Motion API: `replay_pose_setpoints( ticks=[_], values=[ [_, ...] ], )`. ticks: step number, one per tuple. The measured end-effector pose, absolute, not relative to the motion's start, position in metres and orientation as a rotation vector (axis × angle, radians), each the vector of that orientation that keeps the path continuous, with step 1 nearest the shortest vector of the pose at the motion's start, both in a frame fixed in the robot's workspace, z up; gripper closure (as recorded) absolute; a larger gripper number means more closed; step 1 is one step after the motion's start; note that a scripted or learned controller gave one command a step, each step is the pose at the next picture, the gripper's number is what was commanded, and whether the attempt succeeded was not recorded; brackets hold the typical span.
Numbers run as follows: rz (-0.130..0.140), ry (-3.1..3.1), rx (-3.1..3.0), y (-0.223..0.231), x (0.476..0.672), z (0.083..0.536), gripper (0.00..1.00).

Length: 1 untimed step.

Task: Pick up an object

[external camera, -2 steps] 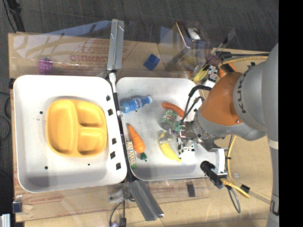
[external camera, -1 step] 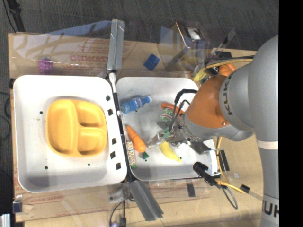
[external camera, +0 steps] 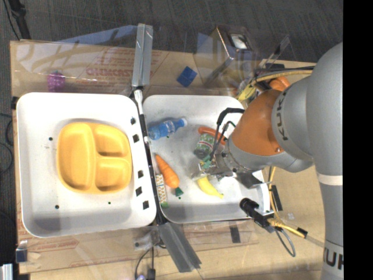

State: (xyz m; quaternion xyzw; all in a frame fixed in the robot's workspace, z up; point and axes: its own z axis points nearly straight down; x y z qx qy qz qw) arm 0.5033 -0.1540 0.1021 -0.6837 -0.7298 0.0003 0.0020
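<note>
Arm bent low over the right bin (external camera: 175, 107).
We see the end effector (external camera: 211, 163) at the bin's 3 o'clock, just above the banana (external camera: 208, 186); we cannot tell its grip.

The claw (external camera: 211, 163) hangs low in the right bin (external camera: 192, 107), a banana (external camera: 209, 187) just below it, a carrot (external camera: 167, 173) to its left, a water bottle (external camera: 165, 127) up-left.
</note>
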Motion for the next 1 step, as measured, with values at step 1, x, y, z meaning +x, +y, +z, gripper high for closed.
replay_pose_setpoints(
  ticks=[1],
  values=[
    [0.0,-2.271,-2.168,-0.0876,0.509,0.1919,1.0]
  ],
)
